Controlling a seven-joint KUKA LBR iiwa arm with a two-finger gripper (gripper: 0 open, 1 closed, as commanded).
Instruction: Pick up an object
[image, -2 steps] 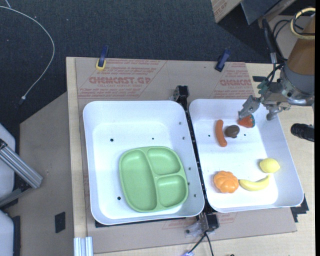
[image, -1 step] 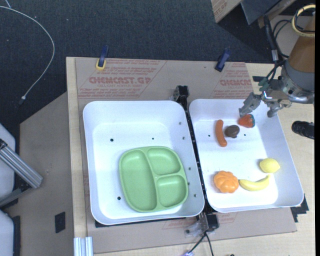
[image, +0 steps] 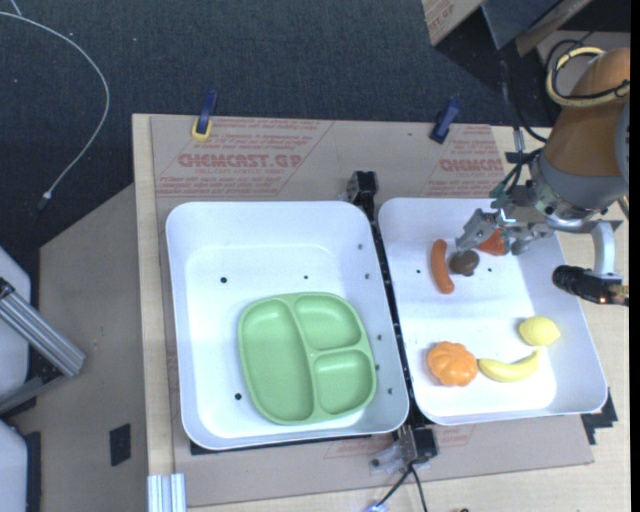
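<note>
Right bin (image: 500, 395): arm (image: 585, 140) lowered, wrist near hotdog (image: 440, 266).

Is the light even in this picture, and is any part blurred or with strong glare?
In the camera view the light is soft and fairly even; the white bins look bright but keep their detail, and objects such as the green plate and the banana cast only faint shadows. The gripper area is slightly soft; the dark floor is dim.

Green three-compartment plastic tray (image: 304, 356) in left white bin (image: 195, 300); blue clamps (image: 445, 119) on cardboard sheet (image: 290, 150).
</note>
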